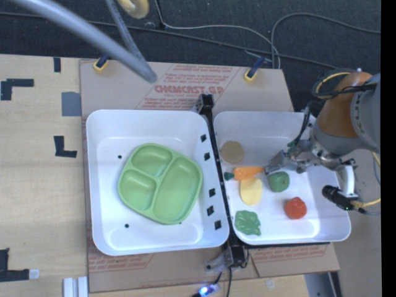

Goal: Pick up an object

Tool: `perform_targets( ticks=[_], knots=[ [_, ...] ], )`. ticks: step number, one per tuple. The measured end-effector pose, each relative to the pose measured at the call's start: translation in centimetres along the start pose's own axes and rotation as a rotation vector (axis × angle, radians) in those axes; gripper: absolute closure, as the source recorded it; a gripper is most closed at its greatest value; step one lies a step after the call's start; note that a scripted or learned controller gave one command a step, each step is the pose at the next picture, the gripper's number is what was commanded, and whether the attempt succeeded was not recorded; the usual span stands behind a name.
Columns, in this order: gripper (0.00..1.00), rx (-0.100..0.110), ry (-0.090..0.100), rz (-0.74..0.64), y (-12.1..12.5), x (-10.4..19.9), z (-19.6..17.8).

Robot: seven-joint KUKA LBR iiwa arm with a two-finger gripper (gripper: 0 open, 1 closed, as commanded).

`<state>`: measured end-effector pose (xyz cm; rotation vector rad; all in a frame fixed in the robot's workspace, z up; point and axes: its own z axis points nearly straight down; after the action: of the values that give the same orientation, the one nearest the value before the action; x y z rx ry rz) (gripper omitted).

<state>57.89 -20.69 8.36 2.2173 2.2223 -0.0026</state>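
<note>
Wooden bench top (37, 184) with black tape marks. Cardboard sheet (185, 82) with red print lies on it. Dark carpet (247, 5) beyond, thin cables (213, 28) trailing across.

Quick count: two white bins, left one (99, 166) and right one (328, 228). One green divided plate (161, 183) in the left. Six toy foods in the right: tan cookie (232, 151), carrot (247, 172), green apple (278, 181), yellow piece (250, 192), red tomato (296, 208), leafy green (247, 223).
</note>
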Motion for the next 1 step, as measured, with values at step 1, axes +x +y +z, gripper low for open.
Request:
perform_targets(
  ticks=[1],
  knots=[
    [1.0,-0.004,-0.003,0.0,0.13,-0.08,-1.33]
  ],
)
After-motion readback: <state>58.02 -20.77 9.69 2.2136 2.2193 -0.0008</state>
